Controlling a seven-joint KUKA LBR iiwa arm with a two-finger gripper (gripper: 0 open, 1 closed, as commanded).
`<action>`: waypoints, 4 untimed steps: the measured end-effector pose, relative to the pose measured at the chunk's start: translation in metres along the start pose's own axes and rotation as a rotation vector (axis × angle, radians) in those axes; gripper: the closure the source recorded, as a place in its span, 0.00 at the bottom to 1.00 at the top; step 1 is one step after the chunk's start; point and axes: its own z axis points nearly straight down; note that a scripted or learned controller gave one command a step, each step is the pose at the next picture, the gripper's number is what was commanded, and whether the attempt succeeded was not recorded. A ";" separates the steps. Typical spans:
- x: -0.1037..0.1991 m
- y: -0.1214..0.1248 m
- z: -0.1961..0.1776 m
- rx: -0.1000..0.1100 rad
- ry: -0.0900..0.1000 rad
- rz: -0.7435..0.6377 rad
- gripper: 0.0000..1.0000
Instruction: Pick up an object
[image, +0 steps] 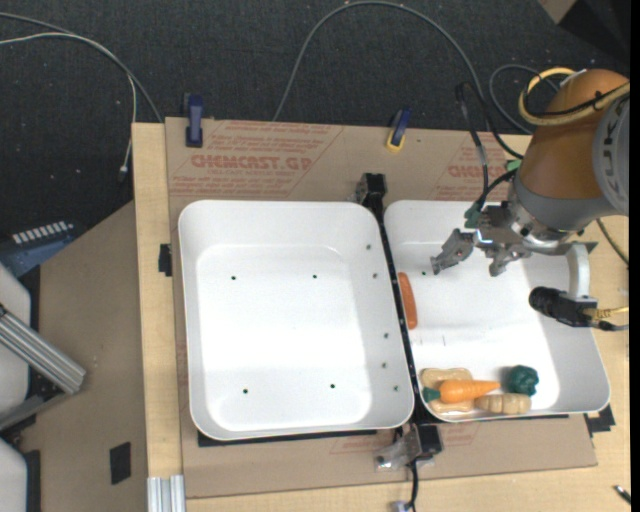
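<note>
Claw (476, 254) spread open and empty above far part of right bin (560, 345), carrot (466, 391) and other toys well apart at near edge, pick not yet begun.

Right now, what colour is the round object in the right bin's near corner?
Dark green, seen in the camera view, beside the toy carrot.

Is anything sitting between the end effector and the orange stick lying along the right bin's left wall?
Nothing visible does. The end effector hangs open over the right bin; bare white floor separates it from the orange stick. The other items cluster at the near edge.
</note>
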 end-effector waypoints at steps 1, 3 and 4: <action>-0.014 -0.033 0.104 0.006 0.001 0.002 0.00; -0.058 -0.008 -0.027 -0.003 -0.001 0.001 0.00; -0.069 0.003 0.005 0.002 0.000 0.000 0.00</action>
